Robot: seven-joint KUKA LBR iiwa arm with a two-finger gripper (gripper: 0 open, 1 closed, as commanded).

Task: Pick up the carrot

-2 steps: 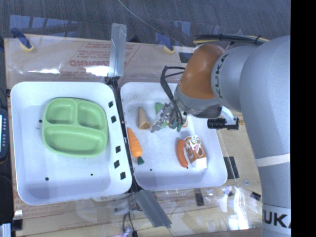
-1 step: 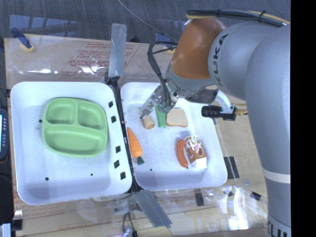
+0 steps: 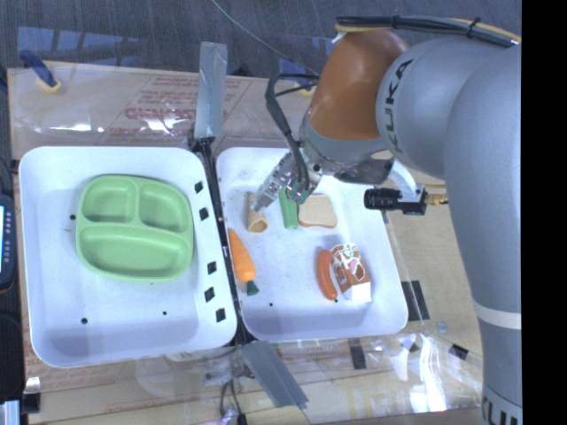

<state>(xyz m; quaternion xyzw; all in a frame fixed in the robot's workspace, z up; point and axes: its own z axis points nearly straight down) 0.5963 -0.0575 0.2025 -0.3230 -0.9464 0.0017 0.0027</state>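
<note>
The carrot lies in the right bin, hard against that bin's left wall, long axis running along the wall, green stem end toward the near rim. All places below are given from the carrot.

Around it: a small tan cylindrical piece sits just up from the carrot's orange tip, close but apart from it. Right of that, a green stick-shaped item stands nearly upright in the view, and touching or just beside it is a slice of toast. Well right of the carrot, a sausage lies beside a small red-and-white carton; the carton's printing is too small to read.

The gripper hangs above and right of the carrot, over the tan piece and the green stick, its metallic fingers pointing down-left. Nothing is seen between them; whether they are wide or narrow I cannot tell. It is apart from the carrot.

Room: bare white floor lies to the carrot's right and toward the near rim. To its left the wall and the black-marked divider crowd it. Beyond the divider, the left bin holds a green sectioned tray.

Writing: "KUKA" reads on the grey arm, far up-right. Reddish print on the bench sheet is illegible.
</note>
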